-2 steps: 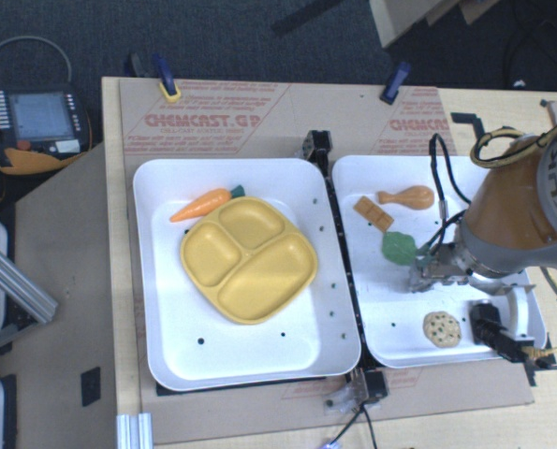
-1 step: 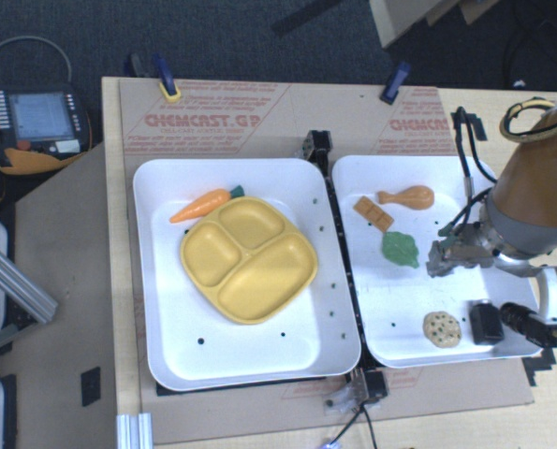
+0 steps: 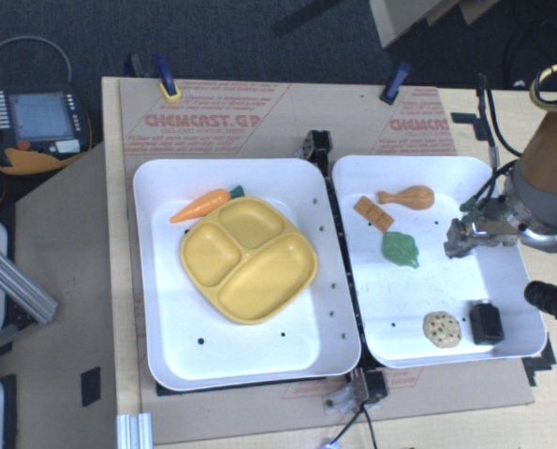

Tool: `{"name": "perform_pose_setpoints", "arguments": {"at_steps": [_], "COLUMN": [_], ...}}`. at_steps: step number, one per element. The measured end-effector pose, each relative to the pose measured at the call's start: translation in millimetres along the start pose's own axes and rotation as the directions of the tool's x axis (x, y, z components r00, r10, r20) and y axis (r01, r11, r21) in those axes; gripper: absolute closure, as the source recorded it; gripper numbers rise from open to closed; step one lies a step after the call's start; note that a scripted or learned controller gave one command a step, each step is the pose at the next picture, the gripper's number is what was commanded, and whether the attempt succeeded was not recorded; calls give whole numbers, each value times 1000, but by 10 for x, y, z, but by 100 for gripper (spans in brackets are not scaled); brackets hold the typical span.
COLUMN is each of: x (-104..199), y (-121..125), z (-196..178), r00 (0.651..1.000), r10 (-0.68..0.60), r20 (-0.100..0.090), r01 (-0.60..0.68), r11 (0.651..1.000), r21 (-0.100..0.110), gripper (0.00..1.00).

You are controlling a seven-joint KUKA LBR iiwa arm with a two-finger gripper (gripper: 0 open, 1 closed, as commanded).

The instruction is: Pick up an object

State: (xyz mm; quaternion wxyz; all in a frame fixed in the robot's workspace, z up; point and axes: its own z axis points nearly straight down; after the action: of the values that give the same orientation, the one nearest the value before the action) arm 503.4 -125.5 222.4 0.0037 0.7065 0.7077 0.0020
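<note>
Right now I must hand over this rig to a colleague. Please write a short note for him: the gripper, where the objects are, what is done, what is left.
Gripper: over the right bin, near its right side; nothing seen between its fingers.
Right bin: drumstick, brown block, green leafy piece, cookie, black block.
Left bin: carrot touching the yellow divided plate.
Done: no object picked yet.
Left: choose one, grasp and lift; the green piece looks nearest.

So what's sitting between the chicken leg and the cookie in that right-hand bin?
In the camera view, the green leafy piece lies between the chicken leg and the cookie; below it is bare white floor.
</note>
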Motion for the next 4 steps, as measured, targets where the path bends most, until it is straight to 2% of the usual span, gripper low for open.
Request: {"name": "perform_pose_setpoints", "arguments": {"at_steps": [1, 2, 3, 4], "x": [-30, 479, 1077, 1562], "y": [63, 44, 31, 129], "z": [-445, -299, -231, -71], "r00": [1000, 1000, 1000, 1000], "r10": [0, -4, -5, -4], "r20": [0, -5, -6, -5], "r01": [0, 4, 5, 4], "r11": [1000, 1000, 1000, 1000], "r21": [1, 11, 11, 12], "gripper": [100, 100, 100, 100]}}
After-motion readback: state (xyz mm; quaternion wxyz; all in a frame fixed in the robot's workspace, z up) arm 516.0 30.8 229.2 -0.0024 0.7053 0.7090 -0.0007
